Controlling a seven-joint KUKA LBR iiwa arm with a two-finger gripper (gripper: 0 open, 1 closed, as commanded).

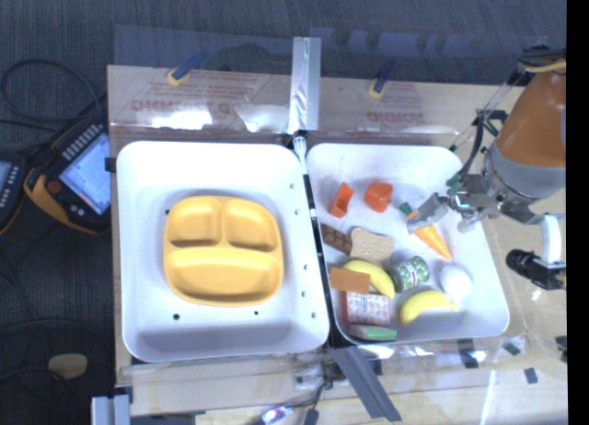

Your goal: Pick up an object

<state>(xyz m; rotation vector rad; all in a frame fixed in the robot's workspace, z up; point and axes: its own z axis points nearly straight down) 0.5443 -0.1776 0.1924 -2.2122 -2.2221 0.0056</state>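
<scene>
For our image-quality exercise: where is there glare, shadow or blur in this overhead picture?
Camera view: glare streaks the clear sheet behind the bins and the metal divider; soft shadows edge the yellow tray in the left bin; the small items in the right bin look slightly soft.

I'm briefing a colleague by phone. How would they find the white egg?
Look in the right bin, crowded with toy food. Near its lower right corner, the white egg lies just above a banana, right of the green can: the sole plain white, round item.
</scene>
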